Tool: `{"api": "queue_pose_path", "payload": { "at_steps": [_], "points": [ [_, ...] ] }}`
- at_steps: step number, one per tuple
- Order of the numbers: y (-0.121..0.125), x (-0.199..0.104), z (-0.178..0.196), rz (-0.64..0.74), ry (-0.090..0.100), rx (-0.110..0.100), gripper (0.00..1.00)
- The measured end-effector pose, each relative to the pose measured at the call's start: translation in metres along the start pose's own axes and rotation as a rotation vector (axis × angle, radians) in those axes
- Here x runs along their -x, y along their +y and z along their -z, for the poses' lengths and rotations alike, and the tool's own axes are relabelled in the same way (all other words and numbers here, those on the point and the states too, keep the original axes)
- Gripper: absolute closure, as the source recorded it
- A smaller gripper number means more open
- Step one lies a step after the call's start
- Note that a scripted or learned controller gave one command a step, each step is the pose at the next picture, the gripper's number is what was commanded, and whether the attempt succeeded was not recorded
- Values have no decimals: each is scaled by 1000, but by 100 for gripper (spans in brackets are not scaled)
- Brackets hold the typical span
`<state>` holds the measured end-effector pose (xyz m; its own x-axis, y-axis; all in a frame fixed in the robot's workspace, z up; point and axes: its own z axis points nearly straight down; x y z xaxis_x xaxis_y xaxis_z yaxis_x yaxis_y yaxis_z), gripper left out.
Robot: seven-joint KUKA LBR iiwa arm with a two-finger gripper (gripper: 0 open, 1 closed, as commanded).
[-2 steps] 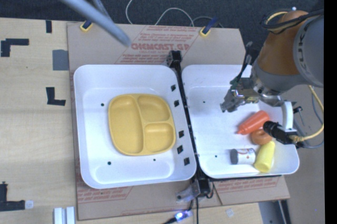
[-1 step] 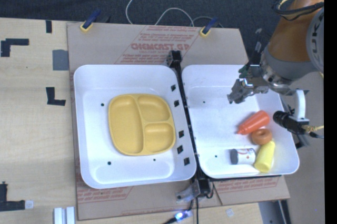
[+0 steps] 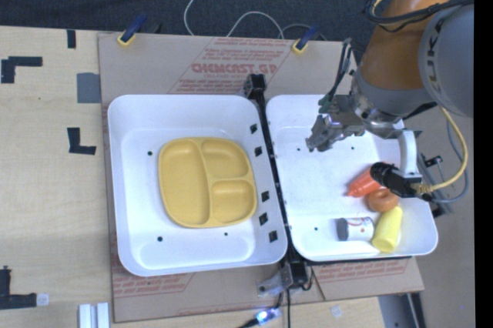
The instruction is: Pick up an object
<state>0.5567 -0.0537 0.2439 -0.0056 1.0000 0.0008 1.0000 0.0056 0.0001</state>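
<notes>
Camera view | tool (image 3: pixel 322 135) – grip state unclear | yellow bottle (image 3: pixel 387 229) – well apart, right bin's (image 3: pixel 308 242) near corner

Two shallow white plastic bins sit side by side: the left bin (image 3: pixel 123 165) and the right bin (image 3: pixel 296 165). The left bin holds one yellow plastic divided plate (image 3: pixel 206 182) with three compartments. Right of that plate, in the other bin, lie four small items: one orange cone-shaped piece (image 3: pixel 360 183), one round orange-brown piece (image 3: pixel 381 201), one yellow plastic bottle-shaped piece (image 3: pixel 387 229) and one small white tube (image 3: pixel 353 228).
</notes>
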Motion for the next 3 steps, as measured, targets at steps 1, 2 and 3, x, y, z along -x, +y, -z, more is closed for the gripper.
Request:
{"api": "queue_pose_path", "payload": {
  "at_steps": [1,2,3],
  "points": [
    [-2,-54,6,2,1,-1,100],
    [-8,-103,8,1,0,-1,100],
    [-19,-151,4,0,-1,-2,100]
  ]
}}
